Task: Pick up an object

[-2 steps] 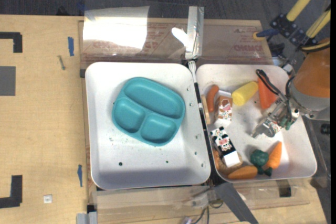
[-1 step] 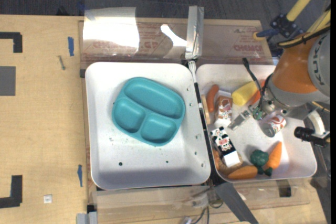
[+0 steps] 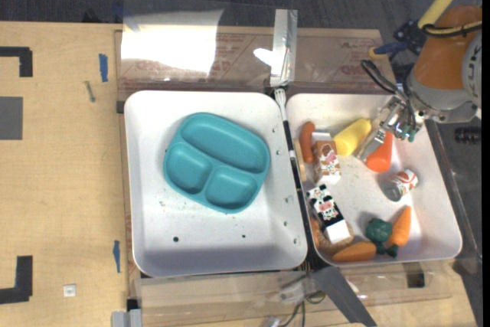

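Note:
My gripper [image 3: 393, 131] hangs over the back of the right bin [image 3: 444, 188], its fingers open. Just under and in front of it lies an orange cone-shaped toy [image 3: 381, 155], close to the fingertips but not clearly clasped between them. A yellow block [image 3: 351, 136] lies to the cone's left. Further left a red-orange sausage [image 3: 308, 141] rests along the bin's left wall. A red and white ball [image 3: 403, 181] sits in front of the cone.
The left bin [image 3: 145, 226] holds a teal divided plate [image 3: 218, 161]. In the right bin's front part lie two cow-patterned cartons [image 3: 325, 205], a green toy [image 3: 378, 230] and two carrots [image 3: 401, 225]. A clear sheet [image 3: 184, 42] and metal strip stand behind the bins.

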Tool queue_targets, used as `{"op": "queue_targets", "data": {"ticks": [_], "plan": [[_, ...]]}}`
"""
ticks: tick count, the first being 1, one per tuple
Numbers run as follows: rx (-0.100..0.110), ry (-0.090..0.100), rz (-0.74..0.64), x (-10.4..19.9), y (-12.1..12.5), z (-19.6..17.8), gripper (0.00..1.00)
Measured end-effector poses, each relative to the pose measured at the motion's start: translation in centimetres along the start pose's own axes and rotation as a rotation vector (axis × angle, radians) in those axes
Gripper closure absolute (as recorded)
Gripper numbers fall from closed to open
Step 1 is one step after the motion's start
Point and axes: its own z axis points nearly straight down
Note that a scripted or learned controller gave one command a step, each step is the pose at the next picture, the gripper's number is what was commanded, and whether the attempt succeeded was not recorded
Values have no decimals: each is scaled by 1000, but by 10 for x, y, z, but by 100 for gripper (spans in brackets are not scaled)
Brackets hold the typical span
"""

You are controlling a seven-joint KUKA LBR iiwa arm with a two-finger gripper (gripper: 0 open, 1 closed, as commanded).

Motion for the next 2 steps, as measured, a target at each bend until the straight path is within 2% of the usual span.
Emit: {"op": "queue_targets", "data": {"ticks": [1, 2], "plan": [[-3, -12, -4, -2, 3, -14, 100], [-10, -11, 90, 83, 56, -132, 100]]}}
